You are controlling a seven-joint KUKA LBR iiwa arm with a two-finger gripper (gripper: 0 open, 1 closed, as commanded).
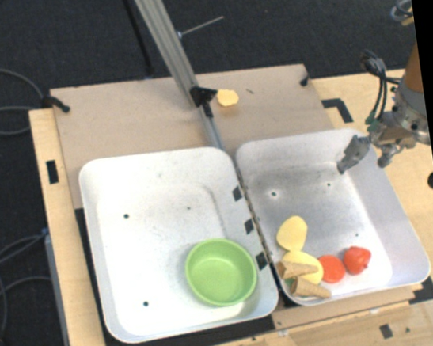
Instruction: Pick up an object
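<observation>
Looking from largest to smallest: the lines below go in this order.
Surface [137, 119]: a light wooden board that carries both bins; a small yellow piece [227, 97] lies on it behind the bins, next to the foot of a metal rail [166, 39].
Left bin [124, 197]: it holds one green bowl [221, 271], upright, near the front right corner.
Right bin [325, 209]: its contents are crowded in the front left corner.
Arm [411, 93]: it enters from the right, and the wrist is over the far right rim of the right bin.
Gripper [367, 152]: it hangs above the back right part of the right bin, well apart from the objects.
Fingers: two dark tips seem to stand apart with nothing between them, so I judge them spread and empty.
Task objects: a pale yellow slice [292, 233], beige wedge pieces [302, 272] touching each other, and two red pieces [346, 263] just beside them, all close to the front wall.
Progress: the pick is not yet started, in my judgement.
Risk one: the objects touch, so the fingers may push a neighbour or close on two things.
Risk two: the bin wall is near, and one finger can hit it.
Risk three: the red pieces look round and may roll or slip out.
</observation>
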